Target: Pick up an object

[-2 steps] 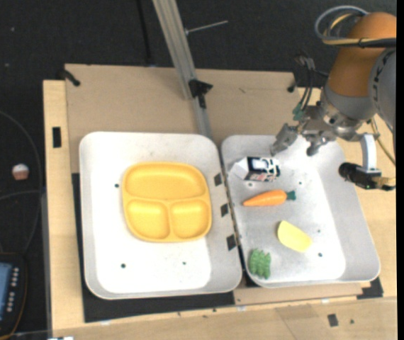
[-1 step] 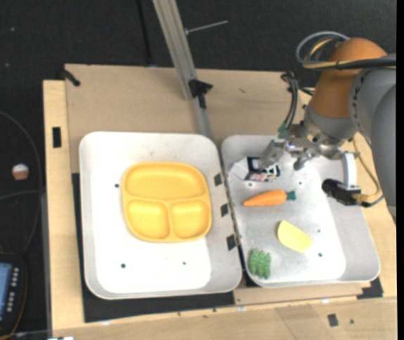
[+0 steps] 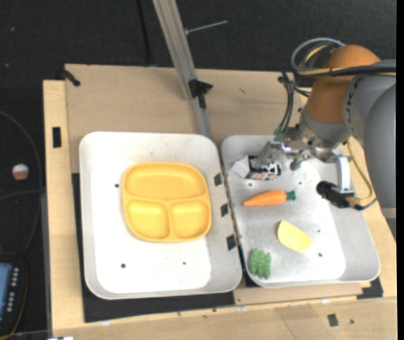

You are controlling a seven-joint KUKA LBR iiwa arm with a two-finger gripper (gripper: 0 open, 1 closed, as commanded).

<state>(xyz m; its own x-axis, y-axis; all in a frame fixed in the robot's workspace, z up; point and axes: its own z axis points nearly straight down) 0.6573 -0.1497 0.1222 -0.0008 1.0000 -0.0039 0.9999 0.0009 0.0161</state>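
The arm (image 3: 344,98) reaches in over the right bin (image 3: 358,261), and its tool (image 3: 267,166) hangs low near that bin's far left corner. Whether the tool is spread or pressed together cannot be told from this view; it shows as a small dark-and-white cluster, too blurred to read. Nothing is visibly caught in it.

Three things lie loose in the right bin. The carrot (image 3: 266,199) lies on its side just in front of the tool, its green end pointing toward the bin's right edge. The yellow piece (image 3: 294,236) sits near the bin's middle, closer to the front edge. The green piece (image 3: 259,262) rests in the front left corner. All three look to be lying flat on the bin floor, well apart from one another.

The left bin (image 3: 103,261) carries a yellow tray (image 3: 166,200) with three compartments, lying around its middle.

As a judgement, the pick is not yet done: no object is lifted, and the tool seems merely near the carrot, the closest candidate. Left to do are closing on something and raising it off the bin floor.
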